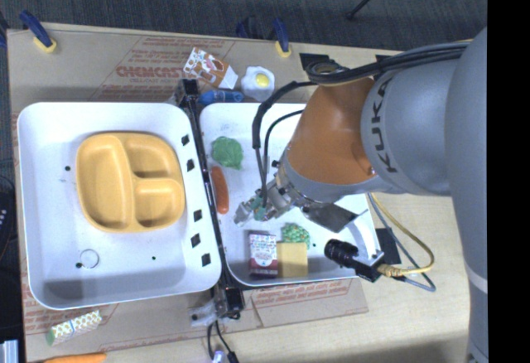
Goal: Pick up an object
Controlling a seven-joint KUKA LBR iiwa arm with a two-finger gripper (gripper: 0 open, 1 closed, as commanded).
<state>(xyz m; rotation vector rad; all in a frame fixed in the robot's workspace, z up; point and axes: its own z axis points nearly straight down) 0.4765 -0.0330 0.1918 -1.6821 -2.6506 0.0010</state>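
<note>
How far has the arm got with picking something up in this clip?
Done so far: the arm has reached over the right bin, its end effector low beside the sausage and above the red box. In hand: nothing visibly held. Left: grasp and lift. The broccoli, yellow block and box all lie in the bin; the yellow tray sits in the left bin.

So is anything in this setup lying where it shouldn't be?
A few things lie outside the bins: a small printed carton and a white-and-yellow egg-like item on the cardboard behind them, and a patterned packet near the front left corner. Nothing looks spilled or broken.
</note>
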